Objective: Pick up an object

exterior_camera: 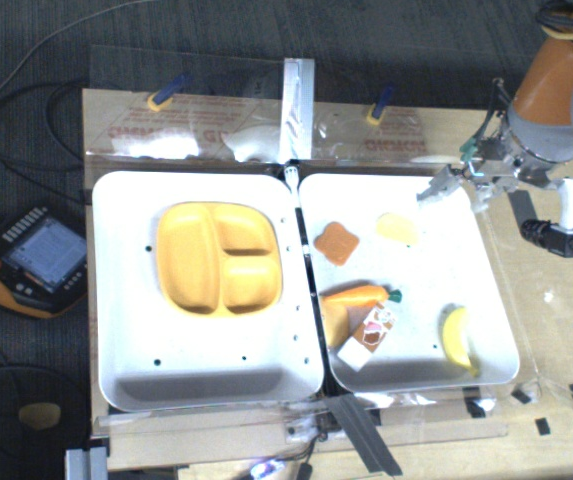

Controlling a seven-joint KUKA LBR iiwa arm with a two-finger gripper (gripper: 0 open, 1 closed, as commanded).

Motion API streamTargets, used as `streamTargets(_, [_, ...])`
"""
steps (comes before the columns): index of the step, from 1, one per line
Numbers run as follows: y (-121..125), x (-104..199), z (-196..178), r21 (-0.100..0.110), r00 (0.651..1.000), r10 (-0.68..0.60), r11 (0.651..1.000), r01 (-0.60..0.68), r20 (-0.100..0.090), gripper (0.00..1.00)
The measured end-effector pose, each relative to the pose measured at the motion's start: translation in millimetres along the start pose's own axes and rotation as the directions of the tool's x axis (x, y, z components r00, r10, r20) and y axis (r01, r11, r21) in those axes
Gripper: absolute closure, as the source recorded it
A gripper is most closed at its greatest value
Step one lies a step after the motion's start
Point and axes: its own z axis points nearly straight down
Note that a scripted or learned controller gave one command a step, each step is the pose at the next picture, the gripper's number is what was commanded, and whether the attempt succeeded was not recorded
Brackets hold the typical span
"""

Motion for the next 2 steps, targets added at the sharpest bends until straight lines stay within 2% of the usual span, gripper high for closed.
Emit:
streamTargets(1, [-3,11,-75,0.0,1.0,0.026,1.0,-0.026,0.002,0.0])
streamTargets(2, [4,82,77,0.002,0.987,0.158,0.987,-0.158,0.001,0.0])
